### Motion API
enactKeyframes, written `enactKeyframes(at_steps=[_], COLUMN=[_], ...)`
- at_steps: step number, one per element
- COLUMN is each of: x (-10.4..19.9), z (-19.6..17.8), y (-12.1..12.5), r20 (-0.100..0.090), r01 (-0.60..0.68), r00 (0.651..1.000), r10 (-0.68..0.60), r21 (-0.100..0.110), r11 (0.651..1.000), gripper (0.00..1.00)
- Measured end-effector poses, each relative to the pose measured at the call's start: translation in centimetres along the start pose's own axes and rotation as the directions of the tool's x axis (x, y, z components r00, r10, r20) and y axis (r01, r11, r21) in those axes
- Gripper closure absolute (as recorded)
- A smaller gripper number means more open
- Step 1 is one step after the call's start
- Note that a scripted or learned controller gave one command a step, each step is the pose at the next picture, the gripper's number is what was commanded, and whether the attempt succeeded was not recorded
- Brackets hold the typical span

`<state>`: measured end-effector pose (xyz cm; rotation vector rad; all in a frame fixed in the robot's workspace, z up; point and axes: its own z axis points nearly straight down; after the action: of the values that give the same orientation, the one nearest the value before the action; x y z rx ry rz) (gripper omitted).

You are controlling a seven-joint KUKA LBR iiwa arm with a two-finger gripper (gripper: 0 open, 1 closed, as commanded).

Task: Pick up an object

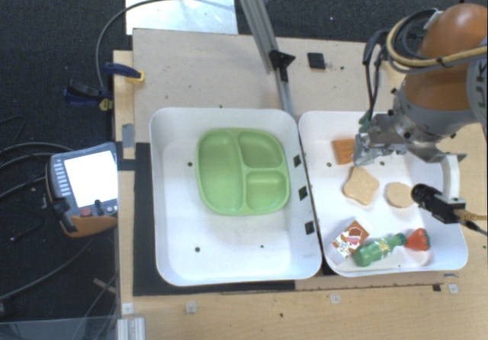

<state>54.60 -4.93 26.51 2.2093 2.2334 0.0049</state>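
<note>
The right bin (320,133) holds an orange cracker-like square (343,151), a slice of toast (361,186), a round beige cookie (399,195), a small colourful snack packet (349,239), a green bottle (377,248) and a red strawberry-like toy (417,239). My gripper (369,149) hangs low over the bin's upper part, just right of the orange square and above the toast. Its fingertips are hard to make out against the wrist, and nothing shows between them.
A green divided plate (244,171) lies in the left bin (171,201). A metal pole (259,26) slants across the bench behind the bins. A pendant with a screen (85,186) lies off the bench at the left. Cables trail around the arm's wrist.
</note>
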Motion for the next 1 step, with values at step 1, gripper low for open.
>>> enactKeyframes(at_steps=[1], x=[5.3], z=[1.38], y=[2.1], r20=[0.0], r01=[-0.001], r00=[1.0], r10=[0.001], r21=[0.0], r11=[1.0], gripper=[1.0])
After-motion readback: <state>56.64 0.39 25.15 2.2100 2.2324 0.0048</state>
